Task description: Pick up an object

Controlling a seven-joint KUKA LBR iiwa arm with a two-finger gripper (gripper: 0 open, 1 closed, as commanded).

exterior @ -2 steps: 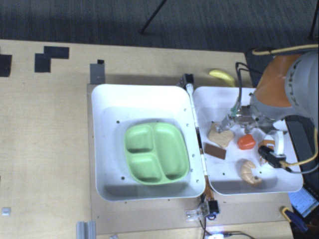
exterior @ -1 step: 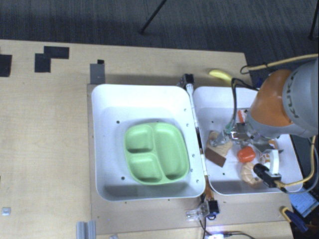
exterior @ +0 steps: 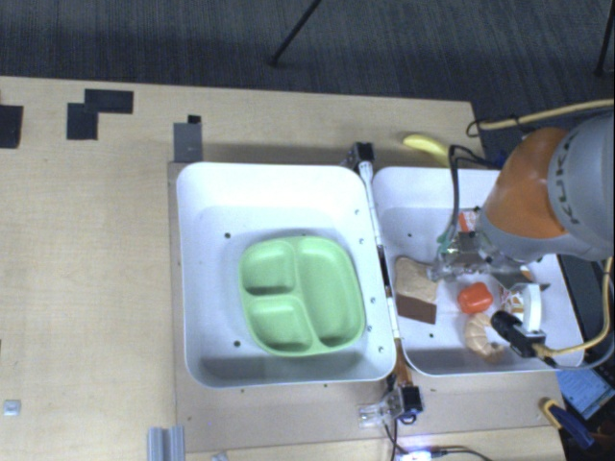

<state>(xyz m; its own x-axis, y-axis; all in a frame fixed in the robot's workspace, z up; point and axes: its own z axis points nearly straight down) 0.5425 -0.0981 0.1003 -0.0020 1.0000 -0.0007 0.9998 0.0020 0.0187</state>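
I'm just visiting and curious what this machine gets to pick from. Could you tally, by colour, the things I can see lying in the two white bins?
Green: 1, the divided plate in the left bin.
Brown and tan: 1, the sandwich-like block in the right bin.
Orange-red: 1, the small round piece.
Tan: 1, the bread-like lump.
Total: 4. The arm may hide others.

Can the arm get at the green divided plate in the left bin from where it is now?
Probably yes: the green plate lies alone and uncovered in the left bin; the arm hangs over the right bin.
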